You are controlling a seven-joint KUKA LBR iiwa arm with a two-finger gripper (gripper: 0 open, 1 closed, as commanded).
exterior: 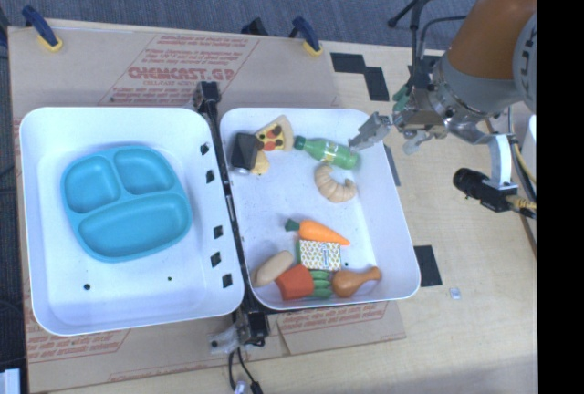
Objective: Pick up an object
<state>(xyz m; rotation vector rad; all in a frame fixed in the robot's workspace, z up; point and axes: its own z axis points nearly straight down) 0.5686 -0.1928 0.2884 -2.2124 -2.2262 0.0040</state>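
My gripper [391, 137] hangs over the right rim of the right bin [388, 228], open, with nothing between its fingers. One grey fingertip [369, 129] points toward a green toy bottle [328, 151] lying just to its left. Below the bottle lies a tan croissant [336, 185]. A pizza slice [272, 135] and a black block [245, 150] rest near the bin's upper left corner. At the front of the bin an orange carrot [318, 232], a patterned box [319, 254], a red pepper [294, 283], a beige roll [272, 269] and a brown drumstick [354, 278] are clustered.
The left bin [36, 228] holds a blue divided plate [126, 201]. Black clips [215, 201] run along the wall between the two bins. Both bins sit on cardboard [182, 64] on the bench.
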